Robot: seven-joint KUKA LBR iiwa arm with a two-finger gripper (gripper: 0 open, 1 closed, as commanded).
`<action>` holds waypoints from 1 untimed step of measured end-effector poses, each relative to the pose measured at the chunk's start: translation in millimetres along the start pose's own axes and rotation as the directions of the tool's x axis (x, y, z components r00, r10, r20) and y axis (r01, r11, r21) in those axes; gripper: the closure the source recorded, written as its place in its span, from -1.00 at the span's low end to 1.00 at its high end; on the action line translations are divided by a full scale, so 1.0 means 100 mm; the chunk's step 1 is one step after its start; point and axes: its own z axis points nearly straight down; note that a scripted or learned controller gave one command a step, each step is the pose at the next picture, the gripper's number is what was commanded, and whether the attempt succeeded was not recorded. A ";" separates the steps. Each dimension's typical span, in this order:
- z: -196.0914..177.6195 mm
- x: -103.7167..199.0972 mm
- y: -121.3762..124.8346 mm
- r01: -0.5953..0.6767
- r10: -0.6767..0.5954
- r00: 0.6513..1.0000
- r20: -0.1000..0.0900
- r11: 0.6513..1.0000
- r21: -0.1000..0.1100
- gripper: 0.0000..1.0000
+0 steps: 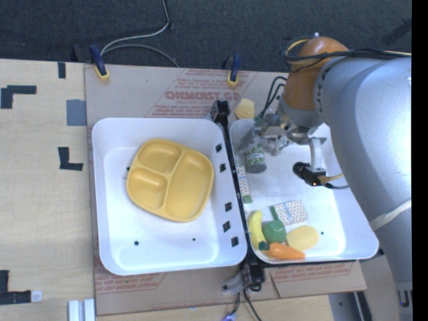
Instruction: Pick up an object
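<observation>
place: robotics lab | evidence: cardboard-covered surface [194, 92] held by clamps [100, 65]; two white bins [107, 199] side by side; loose cable [144, 35] over dark carpet [67, 12]; toy food [281, 236] as test items

— What sits in the left bin [107, 199]?
— A tray [170, 179], toward the bin's far side.
— And the right bin [348, 239]?
— A can [255, 159] near its far left corner, under the end effector [264, 138]. By the near edge lie a banana [255, 227], pepper [273, 231], carrot [287, 251] and lemon [303, 237] together; a packet [289, 212] lies just behind them.
— Anything outside?
— A block [245, 108] on the table, behind the right bin's far left corner.
</observation>
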 end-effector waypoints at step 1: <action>0.00 -0.05 -0.11 -0.001 0.001 1.000 0.001 1.000 0.000 -1.00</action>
